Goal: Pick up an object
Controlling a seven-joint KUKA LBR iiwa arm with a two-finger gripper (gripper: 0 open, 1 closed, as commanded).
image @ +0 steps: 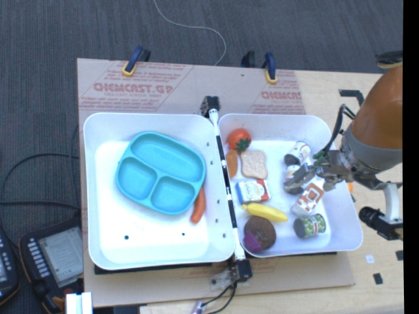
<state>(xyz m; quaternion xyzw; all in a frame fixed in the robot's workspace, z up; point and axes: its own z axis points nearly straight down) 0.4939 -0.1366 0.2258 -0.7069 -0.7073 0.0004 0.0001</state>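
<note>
Progress: pick not done yet, by my read. Gripper (300,178) is down inside the right bin (340,237), toward its 3 o'clock side, arm reaching in from the right. Finger state: cannot tell, the metal parts blur together against the clutter, and nothing is visibly between them.

Candidates closest to the tool:
- small white-and-orange carton (310,198), touching or just under the gripper at its 5 o'clock
- white cup-like item (298,153), near at 12 o'clock
- green-label can (309,226), lying on its side at 6 o'clock

Rest of the right bin: tomato (239,138) at the 11 o'clock corner, slice of bread (253,165) below it, small blue-and-white packet (251,190), banana (266,211), dark round fruit (259,233) at 7 o'clock.

Left bin (98,175) holds a blue divided plate (161,172), with a carrot (198,205) at the plate's 4 o'clock edge.

All objects appear to rest on the bin floors. Left to do: confirm a close on one item, likely the carton, then lift clear. Crowding there means a risk of nudging neighbours or a miss.
</note>
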